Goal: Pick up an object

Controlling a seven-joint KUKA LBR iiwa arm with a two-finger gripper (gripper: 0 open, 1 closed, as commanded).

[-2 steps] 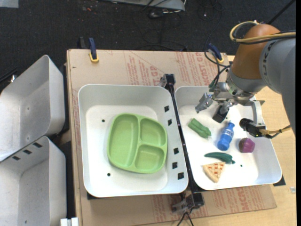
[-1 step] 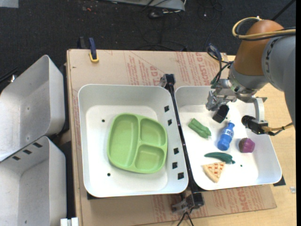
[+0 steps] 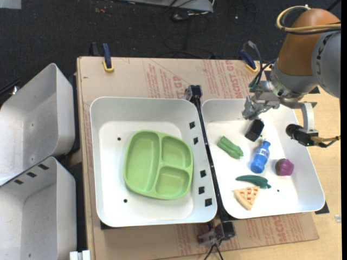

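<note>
**Hovering arm above right bin w/ small toy items**

Viewed from above at a slant, a table [image 3: 162, 72] covered w/ brown cardboard is seen, bearing two shallow white bins side by side. In the left bin [image 3: 103, 145] a light green divided plate [image 3: 159, 164] w/ three compartments is laid flat. In the right bin [image 3: 303, 191] several small objects are spread apart: a green pea pod [image 3: 230, 147] near the middle, a blue bottle [image 3: 261, 156] just beside it to the right, a purple object [image 3: 284, 167] further right, a dark green pepper-like piece [image 3: 254, 181] below the bottle, and an orange pizza slice [image 3: 246, 197] nearest the front edge.

The grey arm w/ orange band [image 3: 303, 37] is reaching in from the right. The gripper [image 3: 254, 129] is positioned over the back part of the right bin, above and just behind the bottle. Whether the jaws are spread or pressed together cannot be told; a dark tip is seen there, but nothing can be made out as pinched.

Two more white bins [image 3: 32, 145] are stacked off the table at left.
</note>
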